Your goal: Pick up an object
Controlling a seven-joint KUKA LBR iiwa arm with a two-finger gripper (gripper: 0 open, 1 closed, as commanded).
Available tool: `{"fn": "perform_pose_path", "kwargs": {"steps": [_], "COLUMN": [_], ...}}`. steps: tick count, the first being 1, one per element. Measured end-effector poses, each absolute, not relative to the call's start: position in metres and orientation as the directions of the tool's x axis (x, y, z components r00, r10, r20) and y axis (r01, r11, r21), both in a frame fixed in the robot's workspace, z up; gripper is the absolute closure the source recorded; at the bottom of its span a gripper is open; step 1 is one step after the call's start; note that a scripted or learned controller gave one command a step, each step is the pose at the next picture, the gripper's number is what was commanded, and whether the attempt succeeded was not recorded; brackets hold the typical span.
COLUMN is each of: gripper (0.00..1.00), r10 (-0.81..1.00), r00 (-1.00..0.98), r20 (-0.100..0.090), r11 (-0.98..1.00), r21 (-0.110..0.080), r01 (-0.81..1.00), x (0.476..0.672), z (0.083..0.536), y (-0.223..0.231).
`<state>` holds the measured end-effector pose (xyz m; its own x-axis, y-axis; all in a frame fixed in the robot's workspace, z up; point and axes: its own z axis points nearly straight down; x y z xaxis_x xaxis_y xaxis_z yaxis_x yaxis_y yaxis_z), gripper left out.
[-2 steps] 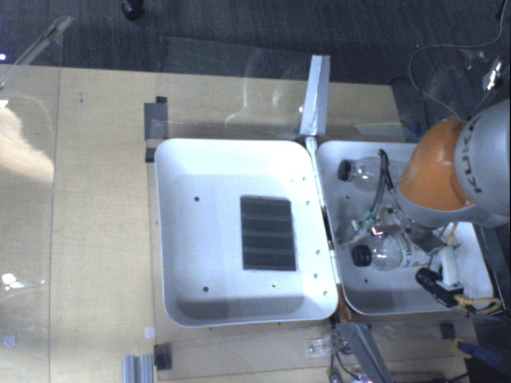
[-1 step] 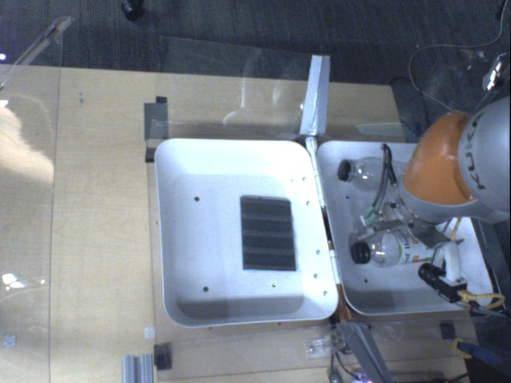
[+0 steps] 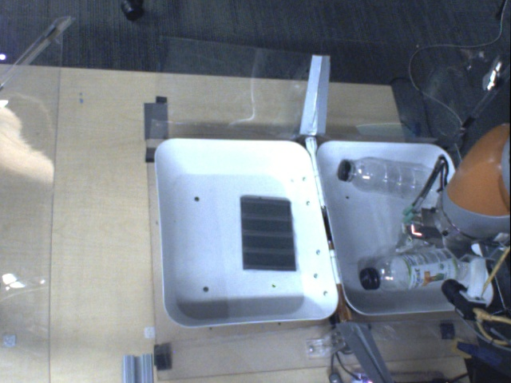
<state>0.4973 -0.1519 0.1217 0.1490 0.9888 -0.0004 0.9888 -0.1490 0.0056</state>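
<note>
Since both clear plastic bottles look empty, expect light, slick, crushable walls. The hand [image 3: 427, 231] hangs in the right bin [image 3: 351, 214], one bottle [image 3: 411, 271] just below it, the other bottle [image 3: 387, 174] beyond. Grip mid-body. You cannot tell its closure state.

Two white bins [image 3: 172, 238]; a dark ribbed pad [image 3: 267, 232] in the left; clear black-capped bottles [image 3: 383, 174] in the right.

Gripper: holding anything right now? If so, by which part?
Cannot be told. The gripper sits low in the right bin, between the two clear plastic bottles; no bottle is visibly between its fingers.
</note>
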Motion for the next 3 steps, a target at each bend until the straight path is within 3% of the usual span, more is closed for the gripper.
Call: {"fn": "perform_pose_path", "kwargs": {"steps": [1,2,3], "gripper": [1.00,0.00,0.00], "r10": [1.000,1.000,1.000], "r00": [0.003,0.003,-0.018], "r20": [0.000,0.000,-0.001], "r11": [-0.003,-0.003,0.018], "r21": [0.005,0.005,0.013], "r01": [1.000,1.000,1.000], "x": [0.530,0.530,0.547], "z": [0.166,0.166,0.090], "y": [-0.112,-0.112,-0.086]}}
